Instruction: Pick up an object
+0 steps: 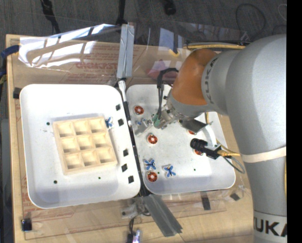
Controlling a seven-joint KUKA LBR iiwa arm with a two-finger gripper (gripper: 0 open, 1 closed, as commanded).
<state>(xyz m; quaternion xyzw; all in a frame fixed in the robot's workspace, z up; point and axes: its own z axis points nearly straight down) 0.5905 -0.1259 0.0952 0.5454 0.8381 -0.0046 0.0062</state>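
Note:
My gripper (161,120) reaches down into the right bin (211,178), near its upper left part, under the grey wrist with the orange band. A small green piece (156,121) lies right at the tip of the gripper. Around it in the same bin lie several red-and-white round pieces, one at the upper left (138,110), one below the gripper (152,139) and one near the front (151,176). Two blue jack-shaped pieces (149,163) (169,171) rest near the front of that bin. The arm hides whatever lies under it.
The left bin (34,186) holds a pale wooden tray with a three-by-three grid (85,143) and a small blue piece (109,122) at its corner. A black connector with a yellow cable (204,148) hangs over the right bin. The arm covers the right side of the bench.

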